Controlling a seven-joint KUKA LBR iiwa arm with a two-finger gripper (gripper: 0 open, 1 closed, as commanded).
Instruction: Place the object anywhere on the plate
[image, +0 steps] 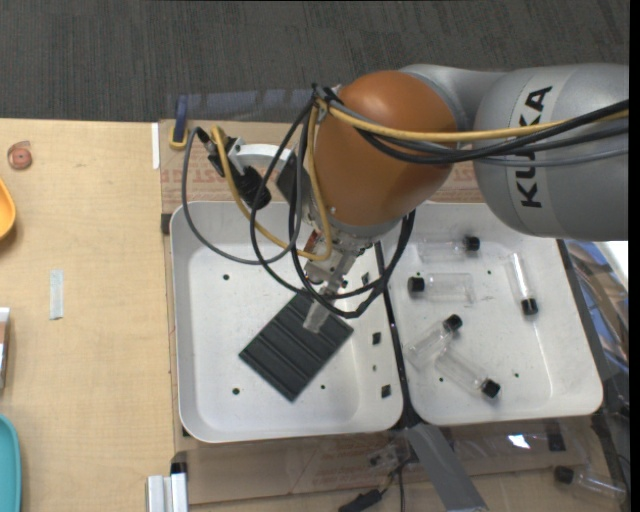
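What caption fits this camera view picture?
Robot hand over a dark ribbed plate in the left bin.

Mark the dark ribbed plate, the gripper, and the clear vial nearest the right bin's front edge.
dark ribbed plate (290, 355): camera view, middle of its ribbed top.
gripper (316, 318): camera view, its tip, over the plate's upper corner.
clear vial (468, 378): camera view, its clear body, beside the black cap.

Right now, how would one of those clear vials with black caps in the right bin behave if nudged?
The vial lies on its side and looks cylindrical, so it would probably roll. Its see-through body suggests thin plastic or glass, likely light, possibly fragile. The smooth wall might slip between the tool's fingers.
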